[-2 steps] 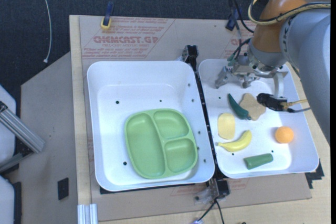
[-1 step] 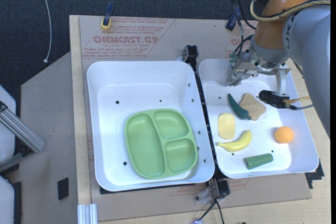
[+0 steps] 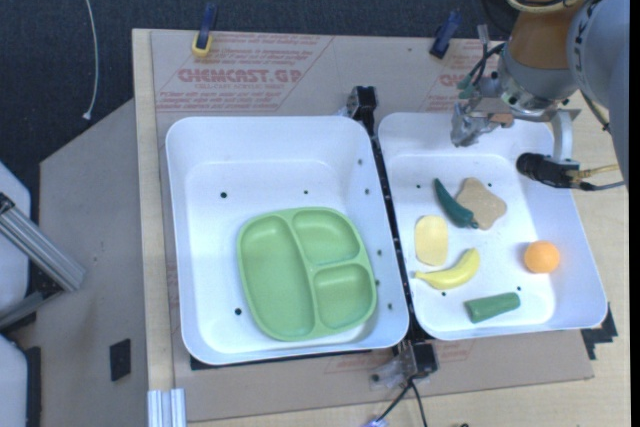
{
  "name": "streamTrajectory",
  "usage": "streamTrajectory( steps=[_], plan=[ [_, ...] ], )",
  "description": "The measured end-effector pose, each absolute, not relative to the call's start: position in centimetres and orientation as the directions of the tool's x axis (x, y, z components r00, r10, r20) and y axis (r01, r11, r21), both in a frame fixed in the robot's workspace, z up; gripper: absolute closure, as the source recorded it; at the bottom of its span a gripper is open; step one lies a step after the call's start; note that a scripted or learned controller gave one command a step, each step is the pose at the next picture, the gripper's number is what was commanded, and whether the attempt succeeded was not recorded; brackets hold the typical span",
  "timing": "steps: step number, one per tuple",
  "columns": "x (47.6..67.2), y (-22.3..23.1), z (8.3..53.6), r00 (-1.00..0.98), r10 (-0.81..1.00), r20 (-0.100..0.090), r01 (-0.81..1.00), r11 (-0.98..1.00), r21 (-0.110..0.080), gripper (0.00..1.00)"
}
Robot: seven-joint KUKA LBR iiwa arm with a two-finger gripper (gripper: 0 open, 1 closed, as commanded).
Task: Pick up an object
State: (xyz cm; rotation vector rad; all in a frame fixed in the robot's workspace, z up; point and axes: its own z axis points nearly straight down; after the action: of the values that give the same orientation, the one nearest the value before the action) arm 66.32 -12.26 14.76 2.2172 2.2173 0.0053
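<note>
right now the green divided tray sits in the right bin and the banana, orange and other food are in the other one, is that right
Not quite. The camera view shows the green divided tray in the left bin, not the right. The banana, orange and other food lie in the right bin.

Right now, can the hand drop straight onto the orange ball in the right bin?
Probably yes. The orange ball lies apart from the other items, with bare bin floor around it. The hand sits above the bin's far edge, so it must first travel across toward the ball.
</note>
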Motion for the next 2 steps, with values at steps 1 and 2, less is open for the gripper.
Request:
streamTrajectory(
  steps=[1,2],
  plan=[
    [66.5,-12.3,20.2,-0.001,1.0,-0.002,1.0,0.001,0.007,1.0],
    [65.6,-7.0,21.7,-0.004,1.0,0.001,1.0,0.004,-0.001,1.0]
  ],
)
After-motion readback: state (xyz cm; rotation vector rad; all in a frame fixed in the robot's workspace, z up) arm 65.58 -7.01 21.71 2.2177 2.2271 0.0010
